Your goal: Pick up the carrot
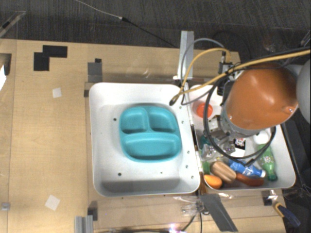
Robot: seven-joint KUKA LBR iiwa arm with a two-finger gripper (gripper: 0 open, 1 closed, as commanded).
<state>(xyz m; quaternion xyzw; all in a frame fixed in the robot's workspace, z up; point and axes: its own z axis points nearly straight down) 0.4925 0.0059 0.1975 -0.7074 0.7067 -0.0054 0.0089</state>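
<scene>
**Arm low over the cluttered right bin**

The pale wooden tabletop carries two glossy white bins. The left bin holds a smooth teal tray with three compartments. Over the right bin hangs the arm, its rounded orange band uppermost. The tool sits beneath it among black cables; its opening cannot be told. The orange carrot lies at the bin's far left, just beside the tool.

A teal divided plate lies in the left bin.
</scene>
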